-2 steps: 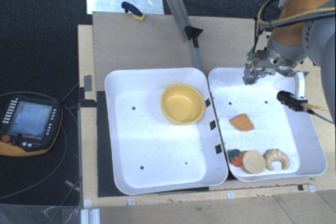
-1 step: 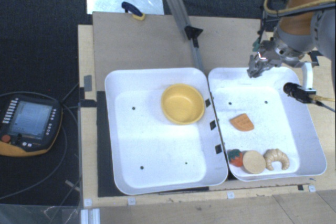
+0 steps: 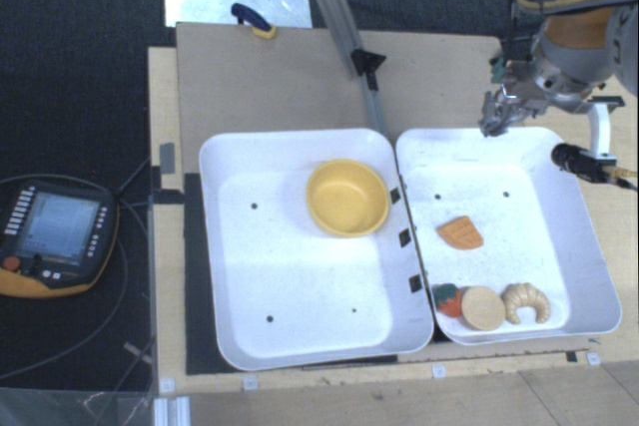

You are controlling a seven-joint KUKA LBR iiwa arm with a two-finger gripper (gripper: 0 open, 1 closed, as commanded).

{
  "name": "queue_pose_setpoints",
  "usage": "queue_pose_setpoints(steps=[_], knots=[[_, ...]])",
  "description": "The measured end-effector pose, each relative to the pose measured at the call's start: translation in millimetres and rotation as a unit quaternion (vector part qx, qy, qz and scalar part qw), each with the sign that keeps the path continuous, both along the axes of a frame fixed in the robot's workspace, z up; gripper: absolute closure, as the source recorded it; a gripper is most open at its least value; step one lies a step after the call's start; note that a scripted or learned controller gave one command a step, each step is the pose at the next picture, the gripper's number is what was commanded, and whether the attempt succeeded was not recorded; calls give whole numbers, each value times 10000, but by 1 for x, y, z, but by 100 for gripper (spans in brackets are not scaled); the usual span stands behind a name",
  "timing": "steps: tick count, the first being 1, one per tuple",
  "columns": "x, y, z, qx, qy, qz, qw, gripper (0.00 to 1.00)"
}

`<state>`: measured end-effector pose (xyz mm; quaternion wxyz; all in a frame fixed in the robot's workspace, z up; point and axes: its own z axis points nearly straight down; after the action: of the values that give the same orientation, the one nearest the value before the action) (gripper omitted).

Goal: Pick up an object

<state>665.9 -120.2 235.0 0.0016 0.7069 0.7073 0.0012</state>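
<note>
The gripper [image 3: 492, 123] is hovering above the right bin's [image 3: 589, 254] far rim; whether it is clenched, I cannot tell. The orange wedge [image 3: 460, 233] is lying mid-bin, probably light, stiff and slippery, best pinched across its narrower sides.

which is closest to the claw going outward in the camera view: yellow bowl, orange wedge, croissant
From the claw at the right bin's far edge:
1. Orange wedge, middle of the right bin.
2. Yellow bowl, far right part of the left bin.
3. Croissant, near edge of the right bin.
</note>
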Motion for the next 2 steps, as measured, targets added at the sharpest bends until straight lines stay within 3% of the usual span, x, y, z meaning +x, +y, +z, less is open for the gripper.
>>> queue_pose_setpoints(steps=[2], knots=[[-33,88,-12,7,16,15,10000,100]])
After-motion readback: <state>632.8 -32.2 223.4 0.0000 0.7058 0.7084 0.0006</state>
